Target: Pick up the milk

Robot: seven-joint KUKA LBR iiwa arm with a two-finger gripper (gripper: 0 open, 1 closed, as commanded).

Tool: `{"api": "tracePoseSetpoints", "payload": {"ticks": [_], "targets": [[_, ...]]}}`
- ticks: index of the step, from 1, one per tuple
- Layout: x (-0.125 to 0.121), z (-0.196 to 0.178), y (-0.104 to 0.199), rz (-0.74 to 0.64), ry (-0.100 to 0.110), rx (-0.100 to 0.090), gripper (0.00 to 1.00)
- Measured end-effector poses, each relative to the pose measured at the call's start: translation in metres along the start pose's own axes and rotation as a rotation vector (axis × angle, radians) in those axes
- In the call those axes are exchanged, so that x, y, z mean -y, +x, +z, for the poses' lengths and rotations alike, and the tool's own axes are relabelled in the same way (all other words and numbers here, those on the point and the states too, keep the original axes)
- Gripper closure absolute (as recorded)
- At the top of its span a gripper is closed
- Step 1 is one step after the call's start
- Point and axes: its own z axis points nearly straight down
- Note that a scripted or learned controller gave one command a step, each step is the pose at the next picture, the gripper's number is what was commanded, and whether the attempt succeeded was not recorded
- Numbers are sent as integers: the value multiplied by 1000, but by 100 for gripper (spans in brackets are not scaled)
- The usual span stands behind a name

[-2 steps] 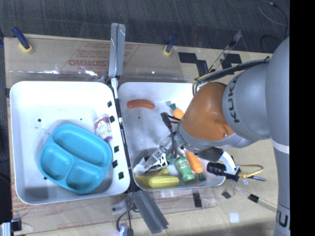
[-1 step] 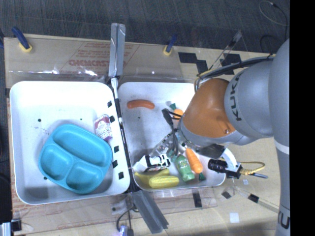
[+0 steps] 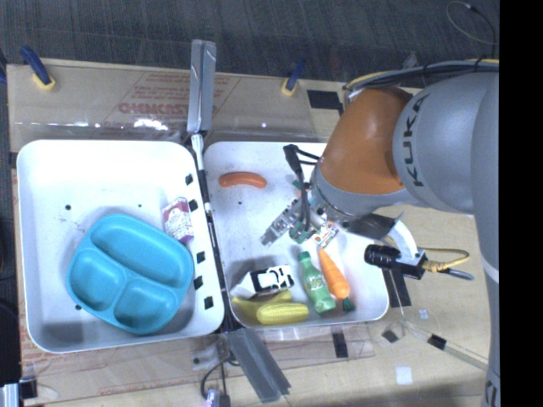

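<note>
The milk (image 3: 271, 279), a small white carton with black patches, lies on its side in the right bin (image 3: 246, 227) near the front. It rests against a banana (image 3: 251, 308) and a corn cob (image 3: 282, 314). My gripper (image 3: 291, 224) hangs over the middle of the right bin, a short way above and to the right of the carton and apart from it. The grey arm with its orange band (image 3: 365, 147) comes in from the right and covers the bin's right part.
A green bottle (image 3: 316, 285) and a carrot (image 3: 333, 275) lie just right of the milk, under the gripper. A sausage (image 3: 243, 179) sits at the back. The left bin (image 3: 51, 168) holds a blue divided plate (image 3: 129, 270) and a pink-white packet (image 3: 178, 219).
</note>
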Motion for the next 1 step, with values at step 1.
{"api": "tracePoseSetpoints", "payload": {"ticks": [1], "targets": [[0, 0, 0, 0, 0, 0, 0]]}}
